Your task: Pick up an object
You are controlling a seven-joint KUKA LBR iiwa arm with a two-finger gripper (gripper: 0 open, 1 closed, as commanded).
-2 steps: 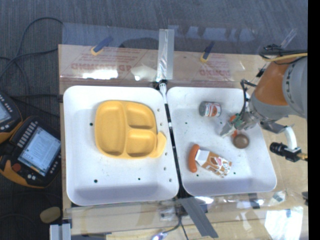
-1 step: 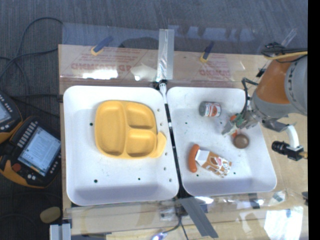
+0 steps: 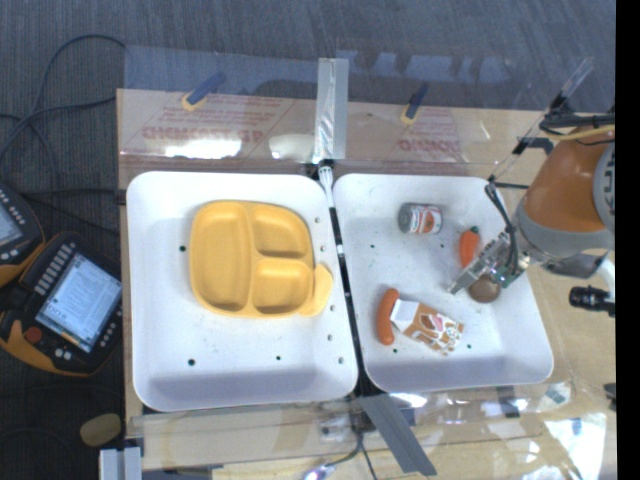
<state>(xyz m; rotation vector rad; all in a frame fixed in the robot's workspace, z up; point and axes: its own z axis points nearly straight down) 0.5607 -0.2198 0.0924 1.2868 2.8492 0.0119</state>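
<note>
- Packet (image 3: 428,327) and sausage (image 3: 386,317) are seen lying side by side near the front wall of the right bin (image 3: 520,368).
- Gripper (image 3: 487,276) is lowered over a small brown object (image 3: 485,290), just beside a carrot (image 3: 468,245); whether anything is gripped cannot be told.
- A slip is judged likely: the rounded brown object could be nudged aside by an off-centre closing.
- Can (image 3: 421,218) lies farther back, and a yellow tray (image 3: 252,258) sits in the left bin (image 3: 160,368).

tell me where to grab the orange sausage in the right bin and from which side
Grip the orange sausage-shaped toy across its middle, coming straight down from above. It lies flat, long axis roughly toward and away from the camera, so close the hand across its narrow width. A flat white and orange packet lies close on its right, leaving little room there.
</note>
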